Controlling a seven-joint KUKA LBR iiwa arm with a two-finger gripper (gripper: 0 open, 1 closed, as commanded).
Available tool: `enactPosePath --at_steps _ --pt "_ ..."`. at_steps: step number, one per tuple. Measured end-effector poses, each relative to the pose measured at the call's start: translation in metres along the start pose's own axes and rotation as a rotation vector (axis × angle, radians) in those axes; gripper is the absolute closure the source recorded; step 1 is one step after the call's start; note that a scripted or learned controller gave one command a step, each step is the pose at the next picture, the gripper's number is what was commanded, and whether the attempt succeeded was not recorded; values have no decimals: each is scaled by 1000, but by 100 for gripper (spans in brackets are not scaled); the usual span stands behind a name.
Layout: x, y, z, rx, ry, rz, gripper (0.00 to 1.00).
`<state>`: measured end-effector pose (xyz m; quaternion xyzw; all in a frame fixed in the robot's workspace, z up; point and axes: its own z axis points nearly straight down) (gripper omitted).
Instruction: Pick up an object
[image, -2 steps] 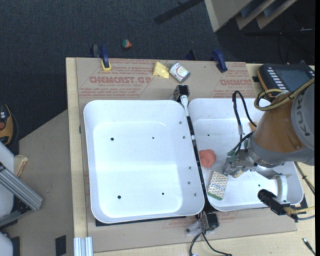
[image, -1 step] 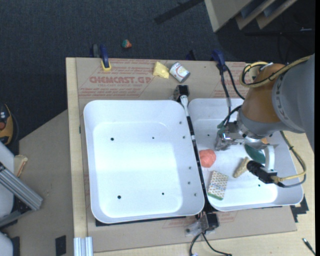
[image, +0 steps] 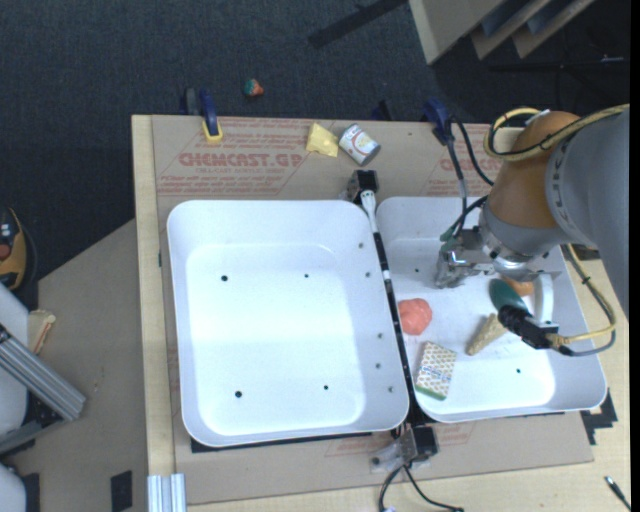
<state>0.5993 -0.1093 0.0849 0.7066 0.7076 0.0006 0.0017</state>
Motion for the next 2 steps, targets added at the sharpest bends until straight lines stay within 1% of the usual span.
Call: enactPosePath --at_steps 1,2 --pt "3 72 -216 -17 -3 -2 100" --pt "-60 68 -250 -5 -4 6 100"
